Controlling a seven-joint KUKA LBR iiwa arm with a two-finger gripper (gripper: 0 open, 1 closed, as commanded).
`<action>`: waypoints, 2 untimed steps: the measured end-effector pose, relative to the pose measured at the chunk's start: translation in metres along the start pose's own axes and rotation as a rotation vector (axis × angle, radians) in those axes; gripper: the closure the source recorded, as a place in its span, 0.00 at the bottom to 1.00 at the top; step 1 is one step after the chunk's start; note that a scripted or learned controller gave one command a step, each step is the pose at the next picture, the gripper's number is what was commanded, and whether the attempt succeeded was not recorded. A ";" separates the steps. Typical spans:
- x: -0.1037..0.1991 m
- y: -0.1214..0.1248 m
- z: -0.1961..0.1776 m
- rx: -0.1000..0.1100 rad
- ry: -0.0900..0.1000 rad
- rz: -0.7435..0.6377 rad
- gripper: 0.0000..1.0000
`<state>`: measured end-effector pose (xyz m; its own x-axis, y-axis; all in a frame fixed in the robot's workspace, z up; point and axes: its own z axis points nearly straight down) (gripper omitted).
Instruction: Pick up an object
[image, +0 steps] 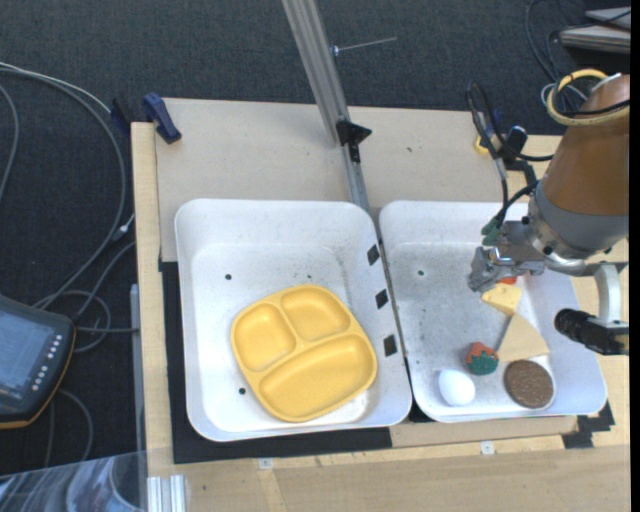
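Note:
My gripper (497, 272) hangs low over the right bin (430, 300), near its middle right. Directly under and just in front of it lies a small yellow cheese wedge (504, 298), partly covered by the gripper. A larger tan wedge (526, 338) lies just in front of that. Toward the bin's front edge sit a red and green strawberry toy (483, 358), a white egg (457, 387) and a round brown cookie (528, 382).
The left bin (205, 260) holds a yellow divided plate (302, 351). A metal pole (330, 90) slants up from between the bins. Cables and a blue clamp (160, 116) lie at the bench's far edge.

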<state>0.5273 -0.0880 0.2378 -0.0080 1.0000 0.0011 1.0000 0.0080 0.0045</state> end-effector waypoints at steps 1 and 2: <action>0.061 -0.004 0.001 0.007 0.003 0.000 1.00; 0.119 0.008 0.010 0.005 0.001 0.000 1.00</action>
<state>0.5345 0.0308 0.2280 -0.0077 1.0000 0.0025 1.0000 0.0077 -0.0002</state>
